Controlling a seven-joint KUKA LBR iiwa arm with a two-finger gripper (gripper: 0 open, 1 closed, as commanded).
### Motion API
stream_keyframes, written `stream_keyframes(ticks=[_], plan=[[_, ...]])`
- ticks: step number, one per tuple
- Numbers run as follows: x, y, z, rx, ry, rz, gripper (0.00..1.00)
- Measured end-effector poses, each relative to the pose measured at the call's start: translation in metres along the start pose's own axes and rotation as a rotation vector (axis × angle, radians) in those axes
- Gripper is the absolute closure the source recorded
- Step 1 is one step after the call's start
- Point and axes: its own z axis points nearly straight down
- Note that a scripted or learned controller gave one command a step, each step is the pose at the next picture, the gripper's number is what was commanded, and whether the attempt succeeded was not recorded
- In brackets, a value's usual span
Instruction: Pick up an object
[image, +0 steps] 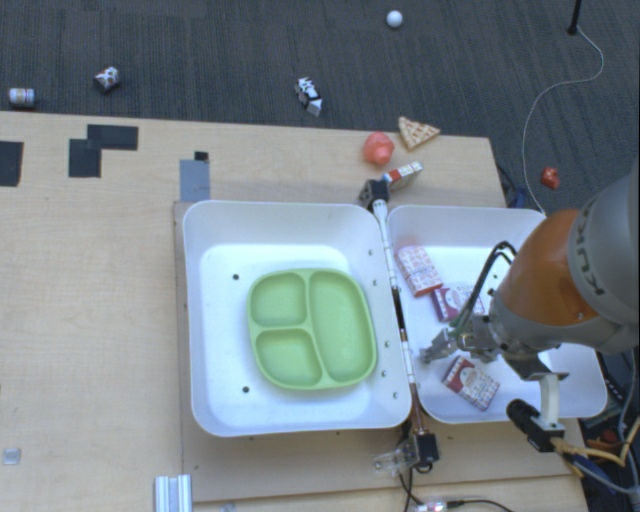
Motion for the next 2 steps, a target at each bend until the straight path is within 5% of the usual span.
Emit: stream_keyframes(ticks=[1, 2], plan=[[0.0005, 0.0024, -0.0114, -0.007, 0.000, -0.003, 1.00], [0.0005, 0.0023, -0.0113, -0.006, 0.000, -0.002, 0.00]])
